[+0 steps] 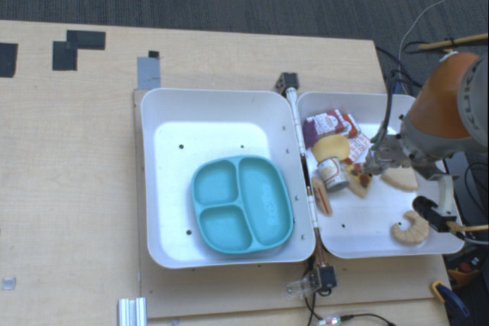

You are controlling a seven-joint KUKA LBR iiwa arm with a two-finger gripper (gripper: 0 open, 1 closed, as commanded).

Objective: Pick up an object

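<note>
— Where's the pile?
— Right bin (pixel 359 237), ten o'clock corner: purple packet (pixel 325 123), yellow piece (pixel 331 146), small can (pixel 331 173), hot dog (pixel 322 199) at the left wall.
— And the gripper (pixel 380 158)?
— Down beside the pile, at three o'clock of the can. Jaws: cannot tell.
— Elsewhere?
— Curled pastry (pixel 411 230) at five o'clock; blue tray (pixel 243 204) in left bin (pixel 164 187).

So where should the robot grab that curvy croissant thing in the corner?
Probably across the middle of the croissant, coming straight down from above. It lies flat on the right bin floor, apart from the other items, and its curved middle looks narrowest.
</note>
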